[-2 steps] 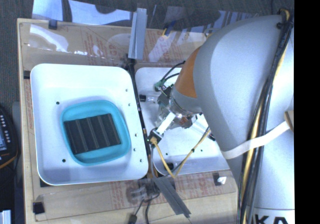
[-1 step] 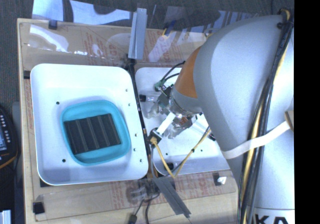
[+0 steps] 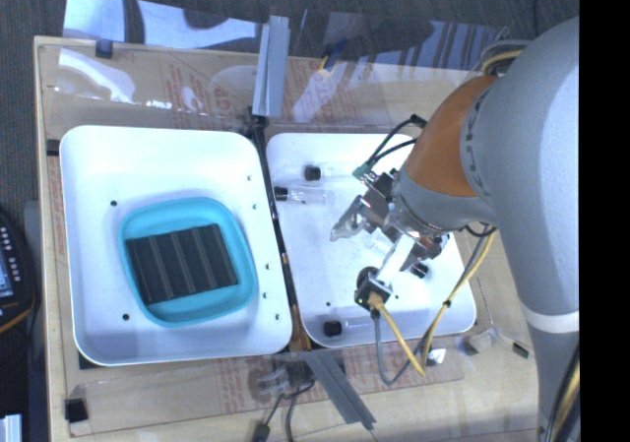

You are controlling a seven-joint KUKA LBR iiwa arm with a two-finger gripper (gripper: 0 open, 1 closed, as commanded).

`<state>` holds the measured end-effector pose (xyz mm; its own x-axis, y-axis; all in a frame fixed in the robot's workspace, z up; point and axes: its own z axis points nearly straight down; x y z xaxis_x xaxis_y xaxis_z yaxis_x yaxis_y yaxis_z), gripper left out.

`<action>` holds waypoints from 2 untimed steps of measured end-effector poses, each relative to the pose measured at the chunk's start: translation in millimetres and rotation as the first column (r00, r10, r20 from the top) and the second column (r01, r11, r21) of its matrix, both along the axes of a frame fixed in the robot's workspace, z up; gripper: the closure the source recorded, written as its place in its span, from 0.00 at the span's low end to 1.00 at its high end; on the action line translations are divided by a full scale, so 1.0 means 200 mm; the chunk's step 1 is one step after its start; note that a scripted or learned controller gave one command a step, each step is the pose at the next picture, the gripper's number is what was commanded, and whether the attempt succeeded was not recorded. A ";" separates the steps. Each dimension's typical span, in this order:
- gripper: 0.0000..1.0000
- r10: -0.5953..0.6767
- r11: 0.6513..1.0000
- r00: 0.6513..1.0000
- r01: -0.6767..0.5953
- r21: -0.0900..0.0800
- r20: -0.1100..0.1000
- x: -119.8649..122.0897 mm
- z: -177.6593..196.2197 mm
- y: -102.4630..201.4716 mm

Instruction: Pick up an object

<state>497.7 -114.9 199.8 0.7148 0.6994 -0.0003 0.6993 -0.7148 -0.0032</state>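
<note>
Hovering in the right shallow white plastic bin (image 3: 310, 263), centre-right of frame, is my two-finger gripper (image 3: 346, 225); how open it is, I cannot tell; one small clear tube (image 3: 298, 196) lies left of it, long axis left-right; two black lumps: upper small black lump (image 3: 312, 173), lower small black lump (image 3: 333, 329); one blue square tray (image 3: 187, 312) sits in the left white bin (image 3: 89, 164).

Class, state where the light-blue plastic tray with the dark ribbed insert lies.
In the camera view, the light-blue tray lies inside the left white bin, toward its near edge.
</note>
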 end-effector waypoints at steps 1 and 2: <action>0.00 0.008 1.000 1.000 -0.008 0.000 0.007 -0.09 -0.54 0.09; 0.00 -0.030 1.000 0.999 0.030 -0.003 0.010 -0.09 -0.53 0.08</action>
<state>479.3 -99.2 93.1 0.7353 0.6777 0.0048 0.6777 -0.7353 0.0066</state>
